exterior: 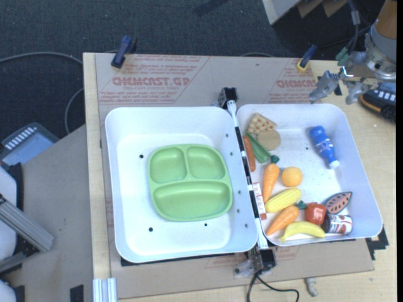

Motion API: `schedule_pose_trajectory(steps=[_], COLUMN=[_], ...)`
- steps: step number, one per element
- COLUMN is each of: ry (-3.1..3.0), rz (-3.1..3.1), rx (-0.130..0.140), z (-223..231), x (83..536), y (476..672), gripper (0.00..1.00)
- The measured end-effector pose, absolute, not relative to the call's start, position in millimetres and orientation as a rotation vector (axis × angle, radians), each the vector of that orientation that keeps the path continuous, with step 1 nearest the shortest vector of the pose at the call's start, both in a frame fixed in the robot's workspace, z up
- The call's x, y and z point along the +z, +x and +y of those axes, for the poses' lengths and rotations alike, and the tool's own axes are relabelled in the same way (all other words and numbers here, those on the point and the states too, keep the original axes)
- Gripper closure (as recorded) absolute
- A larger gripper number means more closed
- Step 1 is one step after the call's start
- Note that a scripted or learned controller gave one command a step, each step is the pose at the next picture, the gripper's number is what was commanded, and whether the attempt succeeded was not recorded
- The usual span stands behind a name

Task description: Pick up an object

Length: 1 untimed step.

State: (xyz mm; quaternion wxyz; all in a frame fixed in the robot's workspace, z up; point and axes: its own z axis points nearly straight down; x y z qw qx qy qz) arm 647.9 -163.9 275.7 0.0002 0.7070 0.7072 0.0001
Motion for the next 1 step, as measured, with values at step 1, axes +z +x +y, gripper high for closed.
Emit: schedule_pose_trajectory(steps=[1], ry=[2.223], rz=[2.221], rx=[-0.002], z=[-196.3], x=[146.4], y=[639.8], gripper=[0.0])
